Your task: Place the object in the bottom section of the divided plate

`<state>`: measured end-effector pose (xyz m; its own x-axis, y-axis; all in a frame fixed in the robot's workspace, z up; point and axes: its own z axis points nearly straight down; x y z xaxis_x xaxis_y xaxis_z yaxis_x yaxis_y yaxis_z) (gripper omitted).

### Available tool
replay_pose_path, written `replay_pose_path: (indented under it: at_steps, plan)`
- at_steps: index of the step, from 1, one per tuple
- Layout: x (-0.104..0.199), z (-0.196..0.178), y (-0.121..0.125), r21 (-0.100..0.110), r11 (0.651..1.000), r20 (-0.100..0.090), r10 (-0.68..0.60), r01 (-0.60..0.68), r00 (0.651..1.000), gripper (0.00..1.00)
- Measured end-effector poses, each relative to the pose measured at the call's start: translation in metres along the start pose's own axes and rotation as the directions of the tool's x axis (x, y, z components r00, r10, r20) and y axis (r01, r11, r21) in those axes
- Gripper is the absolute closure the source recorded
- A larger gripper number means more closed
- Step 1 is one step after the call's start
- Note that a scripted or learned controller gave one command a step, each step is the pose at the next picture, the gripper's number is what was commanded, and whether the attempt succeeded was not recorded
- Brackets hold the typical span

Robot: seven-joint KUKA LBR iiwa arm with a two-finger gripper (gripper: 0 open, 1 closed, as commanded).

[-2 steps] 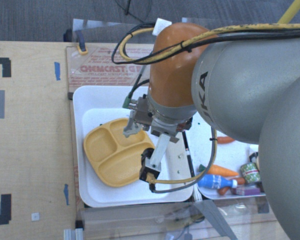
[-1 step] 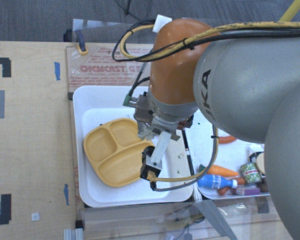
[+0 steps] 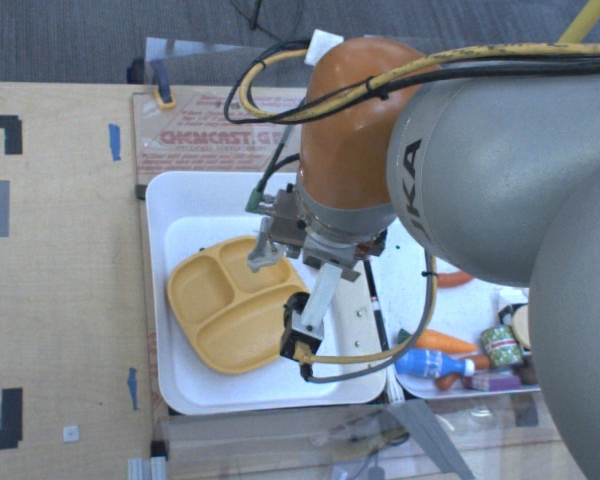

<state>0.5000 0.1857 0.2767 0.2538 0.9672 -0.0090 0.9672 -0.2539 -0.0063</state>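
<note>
A yellow divided plate [image 3: 225, 333] lies tilted in the left white bin [image 3: 170, 203], with two small sections on its upper side and one long section along its lower side. All three sections look bare where they show. My gripper [image 3: 264, 255] hangs over the plate's upper right small section, just above its surface. I see nothing held at its tip. The orange and grey wrist hides the plate's right edge and much of the bin behind it.
The right bin [image 3: 412, 268] holds an orange carrot [image 3: 446, 343], another orange piece [image 3: 456, 279], a blue bottle [image 3: 428, 364], a small green can [image 3: 500, 346] and a purple item [image 3: 500, 379]. A wooden bench [image 3: 60, 268] lies to the left.
</note>
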Motion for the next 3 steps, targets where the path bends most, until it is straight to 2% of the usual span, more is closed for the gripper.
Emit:
replay_pose_path:
  at_steps: [1,2,3]
  plan:
    - [0.001,-0.008,0.000,0.002,1.000,0.003,-0.002,0.002,1.000,1.00]
    - [0.018,0.031,-0.005,0.001,0.983,-0.005,0.184,-0.184,0.983,1.00]
    - [0.034,0.015,-0.031,-0.002,0.951,-0.007,0.309,-0.310,0.951,1.00]
